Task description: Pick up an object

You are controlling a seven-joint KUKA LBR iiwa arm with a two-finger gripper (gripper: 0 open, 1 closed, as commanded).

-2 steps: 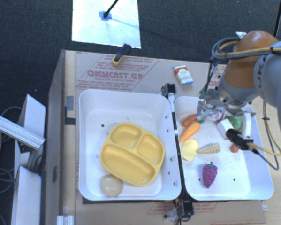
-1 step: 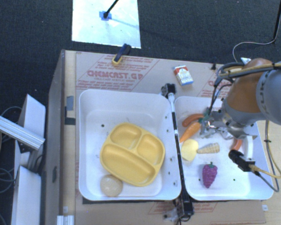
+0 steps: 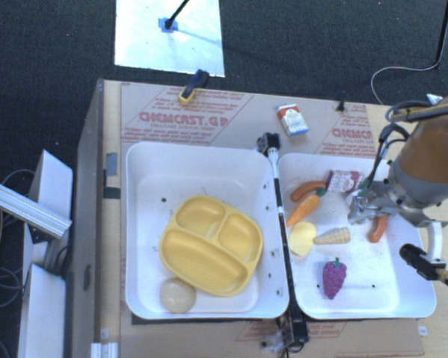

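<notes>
Orange-banded arm's gripper (image 3: 362,208) is seen over the right bin (image 3: 408,300); its grip cannot be told. Just right of it lies a red sausage (image 3: 377,228), a corn piece (image 3: 333,236) nearer left.

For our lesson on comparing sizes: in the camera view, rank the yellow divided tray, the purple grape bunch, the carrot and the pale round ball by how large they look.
1. yellow divided tray, clearly largest.
2. pale round ball.
3. purple grape bunch and carrot: look too alike to rank.
</notes>
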